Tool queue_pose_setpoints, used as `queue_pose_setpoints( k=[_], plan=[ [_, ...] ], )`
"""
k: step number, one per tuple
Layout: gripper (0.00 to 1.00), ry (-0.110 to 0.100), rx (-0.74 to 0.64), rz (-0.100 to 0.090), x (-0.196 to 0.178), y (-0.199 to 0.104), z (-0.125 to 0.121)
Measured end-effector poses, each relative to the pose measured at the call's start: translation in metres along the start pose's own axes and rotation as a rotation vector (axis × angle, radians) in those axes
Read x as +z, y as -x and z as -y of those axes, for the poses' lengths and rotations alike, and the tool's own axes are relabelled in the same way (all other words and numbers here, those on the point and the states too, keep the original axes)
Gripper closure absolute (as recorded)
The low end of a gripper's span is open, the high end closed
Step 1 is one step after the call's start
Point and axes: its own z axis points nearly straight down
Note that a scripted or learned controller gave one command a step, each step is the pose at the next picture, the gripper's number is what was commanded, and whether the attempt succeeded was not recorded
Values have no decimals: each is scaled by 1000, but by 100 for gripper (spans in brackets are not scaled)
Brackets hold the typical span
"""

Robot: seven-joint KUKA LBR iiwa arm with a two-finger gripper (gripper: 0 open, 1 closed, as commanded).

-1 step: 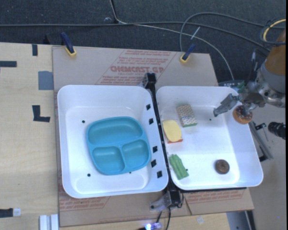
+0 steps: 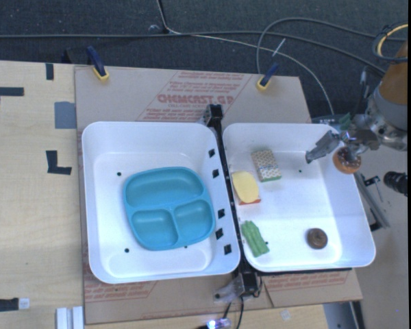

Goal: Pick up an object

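Observation:
My gripper (image 2: 337,153) hangs over the right rim of the right bin (image 2: 342,204), below the grey wrist with its orange band (image 2: 397,81). A small orange-brown round thing (image 2: 346,160) sits right at the gripper; I cannot make out whether it is gripped. Inside the right bin lie a speckled beige block (image 2: 266,164), a yellow and orange sponge (image 2: 246,188), a green ridged piece (image 2: 254,238) and a brown round disc (image 2: 317,238). All of these lie to the left of and below the gripper.
The left bin (image 2: 103,184) holds a blue divided plate (image 2: 168,206). A black divider with clips (image 2: 222,190) runs between the bins. Cables (image 2: 288,40) arc behind the bins, and clamps (image 2: 97,64) hold the cardboard underlay.

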Motion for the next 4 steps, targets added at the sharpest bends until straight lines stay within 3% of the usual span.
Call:
queue_pose_setpoints(
  k=[2,3,4],
  plan=[
    [0,-6,0,0,116,0,-4],
    [0,5,-2,2,159,-1,-7],
    [100,20,0,17,143,5,-9]
  ],
)
